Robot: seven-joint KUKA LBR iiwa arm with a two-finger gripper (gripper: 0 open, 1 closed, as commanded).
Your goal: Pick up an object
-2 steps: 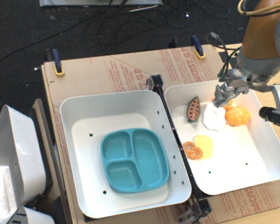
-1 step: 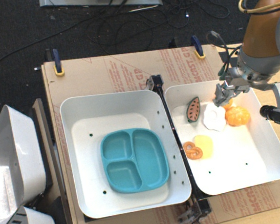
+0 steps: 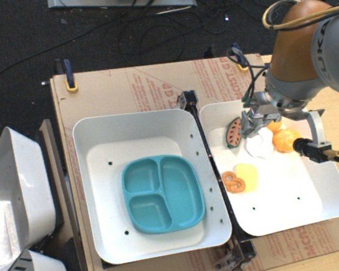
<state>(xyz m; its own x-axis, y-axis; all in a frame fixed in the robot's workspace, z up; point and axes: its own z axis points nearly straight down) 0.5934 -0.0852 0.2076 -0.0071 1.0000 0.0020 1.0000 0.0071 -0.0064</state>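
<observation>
The right bin (image 3: 305, 206) holds several small things in its upper left part. A watermelon-slice toy (image 3: 233, 133) lies near the bin's left wall. A white lump (image 3: 259, 145) sits beside an orange fruit (image 3: 283, 140). Lower down lie a yellow piece (image 3: 247, 174) and a small orange ring-shaped piece (image 3: 233, 181). My gripper (image 3: 254, 122) hangs low over the bin's upper left, just right of the watermelon slice and directly above the white lump. The wrist body hides what is right beneath it.
The left bin (image 3: 99, 173) holds a teal divided plate (image 3: 162, 193). A black divider (image 3: 209, 157) runs between the two bins. The arm's grey body and orange band (image 3: 300, 38) hang over the right bin's upper right corner. Cables trail at the right edge.
</observation>
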